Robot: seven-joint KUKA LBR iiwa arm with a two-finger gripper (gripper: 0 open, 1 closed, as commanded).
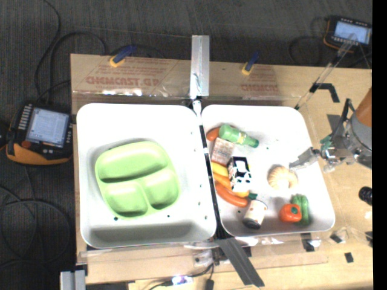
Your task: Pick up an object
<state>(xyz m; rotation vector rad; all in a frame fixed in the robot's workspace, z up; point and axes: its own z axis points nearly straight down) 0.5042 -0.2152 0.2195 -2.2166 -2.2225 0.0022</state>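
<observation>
Camera view: hand [300, 161] beside shell [280, 176], above pepper [294, 210]

floor [151, 11] — dark grey carpet, black cables | bench [290, 80] — pale wood, clear sheet clamped on top

We're looking at a robotics lab, by all signs. We see a plywood bench [338, 77] on dark carpet [36, 29], w/ two white bins [84, 162] clamped side by side, cables [42, 95] trailing over the floor, and handheld control pendants w/ screens, one at left [37, 132], one at top right [347, 34]. Plastic sheeting [139, 80] is clipped to the bench edge.
</observation>
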